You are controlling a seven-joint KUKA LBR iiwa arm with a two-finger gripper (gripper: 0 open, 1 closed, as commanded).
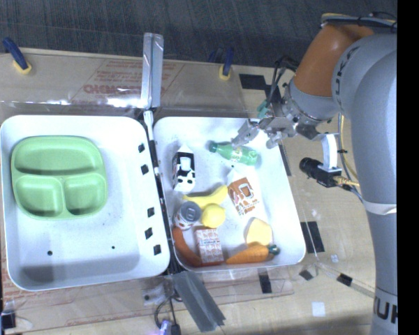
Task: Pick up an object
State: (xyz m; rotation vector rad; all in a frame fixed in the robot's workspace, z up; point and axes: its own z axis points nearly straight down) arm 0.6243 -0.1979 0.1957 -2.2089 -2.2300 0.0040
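The right bin holds a heap of small things. A green bottle lies on its side near the bin's far edge. My gripper hangs just above and to the right of the bottle, at the bin's far right corner. Its fingers are spread open, with nothing between them. Closer to the front lie a black-and-white cow toy, a banana, a lemon, an orange-and-white carton, a small can, a carrot and a red packet.
The left bin holds a green divided tray at its far left. A metal divider stands between the bins at the back. The grey arm fills the right side.
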